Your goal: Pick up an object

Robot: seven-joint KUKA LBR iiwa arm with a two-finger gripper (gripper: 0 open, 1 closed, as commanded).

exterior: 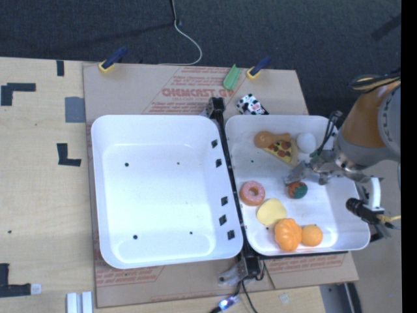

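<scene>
My gripper (301, 173) hangs low in the right bin (326, 126), reaching in from the right; whether it is wide or narrow I cannot tell from this slant. Just near of its tip, touching or almost so, lies a small red-and-green ball (297, 190); nothing visibly sits in my grasp. Just beyond me on the far side rest a pizza slice (276, 145) and, right of it, a white ball (305, 140). Left of the red-and-green ball is a pink donut (252, 192), with a yellow piece (271, 210) near of that. At the bin's near edge sit an orange pumpkin (287, 234) and a small orange (311, 235), touching each other. The left bin (156, 188) lies alongside, well apart from me. Beyond the bins' far edge, on the cardboard (189, 90), sits a black-and-white toy (250, 105)
</scene>
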